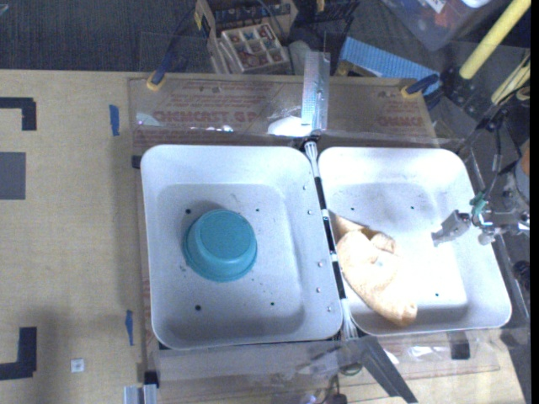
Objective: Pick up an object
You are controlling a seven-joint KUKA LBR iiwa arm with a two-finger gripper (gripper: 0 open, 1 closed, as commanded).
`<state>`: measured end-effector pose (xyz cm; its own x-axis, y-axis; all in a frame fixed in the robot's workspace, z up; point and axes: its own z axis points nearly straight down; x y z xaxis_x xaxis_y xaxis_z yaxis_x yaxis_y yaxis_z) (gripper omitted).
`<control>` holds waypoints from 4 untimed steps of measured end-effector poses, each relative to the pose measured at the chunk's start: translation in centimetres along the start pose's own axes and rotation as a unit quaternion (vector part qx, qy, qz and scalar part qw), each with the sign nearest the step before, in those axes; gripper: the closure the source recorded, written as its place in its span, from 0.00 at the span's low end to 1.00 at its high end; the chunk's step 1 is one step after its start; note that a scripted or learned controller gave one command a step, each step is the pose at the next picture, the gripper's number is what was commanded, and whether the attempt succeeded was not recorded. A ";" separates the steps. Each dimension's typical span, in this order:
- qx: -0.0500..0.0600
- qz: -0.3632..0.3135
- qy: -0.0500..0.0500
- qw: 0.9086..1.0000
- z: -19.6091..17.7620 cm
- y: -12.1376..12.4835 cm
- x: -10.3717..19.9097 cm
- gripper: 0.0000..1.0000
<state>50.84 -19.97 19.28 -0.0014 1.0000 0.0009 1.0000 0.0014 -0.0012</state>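
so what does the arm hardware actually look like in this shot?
Little of it shows at the camera view's right edge: a small grey metal gripper with pale, angular finger parts, a teal-green fitting just behind it, and thin dark cables running up behind it. The parts are too small and blurred to read any markings.

Left bin (160, 175): a teal bowl (221, 244) is seen upside down, left of the bin's centre.
Right bin (396, 162): a tan, crumpled soft object (375, 274) is seen lying against the left wall, reaching toward the near edge.
Gripper (450, 228): it is seen over the right bin's right side, near the rim, well apart from the tan object.
Arm: only a small part is seen at the right edge.
Bench (67, 225): a light wooden surface is seen, marked with black tape.
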 end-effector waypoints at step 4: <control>-0.009 -0.119 -0.002 0.993 9.1 9.6 10.0 1.00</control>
<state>60.37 -9.92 10.18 -0.2374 0.9714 -0.0056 0.9712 0.2375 0.0170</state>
